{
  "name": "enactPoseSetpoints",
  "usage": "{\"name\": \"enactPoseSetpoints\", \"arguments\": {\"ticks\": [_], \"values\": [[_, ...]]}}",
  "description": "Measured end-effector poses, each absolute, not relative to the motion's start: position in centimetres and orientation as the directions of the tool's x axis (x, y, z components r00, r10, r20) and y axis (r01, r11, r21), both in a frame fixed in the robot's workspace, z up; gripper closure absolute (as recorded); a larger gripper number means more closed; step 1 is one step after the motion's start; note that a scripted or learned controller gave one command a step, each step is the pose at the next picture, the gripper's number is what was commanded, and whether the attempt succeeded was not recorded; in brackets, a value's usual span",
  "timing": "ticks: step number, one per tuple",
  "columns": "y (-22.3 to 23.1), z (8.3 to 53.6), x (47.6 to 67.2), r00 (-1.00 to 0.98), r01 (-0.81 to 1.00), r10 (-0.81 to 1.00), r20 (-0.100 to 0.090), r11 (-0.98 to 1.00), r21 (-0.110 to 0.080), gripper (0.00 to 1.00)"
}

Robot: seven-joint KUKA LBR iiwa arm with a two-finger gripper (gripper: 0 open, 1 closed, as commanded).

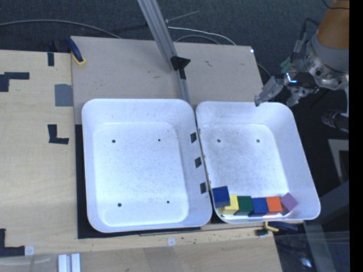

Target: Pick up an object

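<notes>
Claw (278, 95) parted, holding nothing, above right bin's (300, 152) far corner, colored blocks (252, 204) along near wall.

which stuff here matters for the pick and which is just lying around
For the job:
- blocks in the right bin: blue, yellow, green, second blue, orange, purple
- end effector, outside that bin's far right corner

Lying about:
- left bin
- metal pole
- cables
- tape marks
</notes>
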State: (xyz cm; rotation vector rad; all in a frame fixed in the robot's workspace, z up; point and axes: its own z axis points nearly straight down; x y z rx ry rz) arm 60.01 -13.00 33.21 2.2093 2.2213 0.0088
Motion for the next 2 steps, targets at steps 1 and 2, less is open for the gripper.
{"name": "enactPoseSetpoints", "arguments": {"ticks": [1,2], "values": [[-7.2,35.0,57.0,-0.007,1.000,1.000,0.002,0.007,0.000,0.00],[-4.2,33.0,57.5,-0.004,1.000,1.000,0.000,0.004,-0.003,0.00]]}}
